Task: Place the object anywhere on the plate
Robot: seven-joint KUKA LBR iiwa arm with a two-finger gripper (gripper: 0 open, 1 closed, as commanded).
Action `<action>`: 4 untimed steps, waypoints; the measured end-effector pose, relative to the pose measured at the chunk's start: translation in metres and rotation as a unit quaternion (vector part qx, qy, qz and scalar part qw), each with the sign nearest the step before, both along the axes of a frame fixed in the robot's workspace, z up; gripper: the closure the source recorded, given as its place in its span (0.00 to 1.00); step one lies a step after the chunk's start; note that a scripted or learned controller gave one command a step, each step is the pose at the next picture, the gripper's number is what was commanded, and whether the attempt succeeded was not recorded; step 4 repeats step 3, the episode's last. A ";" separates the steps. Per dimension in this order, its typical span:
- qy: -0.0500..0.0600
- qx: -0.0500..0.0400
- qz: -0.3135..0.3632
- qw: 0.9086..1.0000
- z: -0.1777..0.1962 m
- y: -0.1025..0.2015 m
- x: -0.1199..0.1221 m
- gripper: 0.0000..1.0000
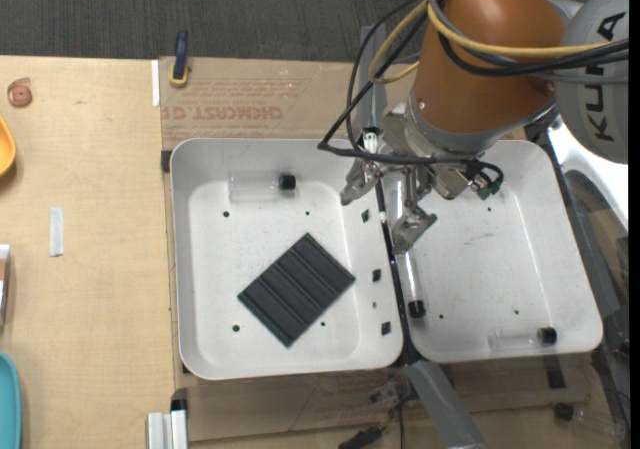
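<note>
Camera view: thin dark stick (pixel 409 287) below gripper (pixel 397 229) looks light, stiff, prob. slick, so pinch mid-shaft; can't tell whether gripper's open or closed.

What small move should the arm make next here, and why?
Probably travel left and down toward the dark ribbed plate in the left bin. The gripper hangs above the seam between the bins, beside the plate rather than above it.
</note>
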State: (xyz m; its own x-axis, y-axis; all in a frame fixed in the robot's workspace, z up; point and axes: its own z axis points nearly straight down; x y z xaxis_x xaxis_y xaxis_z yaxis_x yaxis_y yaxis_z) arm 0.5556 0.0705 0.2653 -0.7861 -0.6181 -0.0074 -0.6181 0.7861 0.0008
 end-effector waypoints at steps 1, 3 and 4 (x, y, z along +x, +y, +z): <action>-0.002 0.001 -0.002 1.000 0.009 0.000 0.001 1.00; -0.003 0.003 -0.005 1.000 0.018 0.000 0.003 1.00; -0.003 0.003 -0.005 1.000 0.018 0.000 0.003 1.00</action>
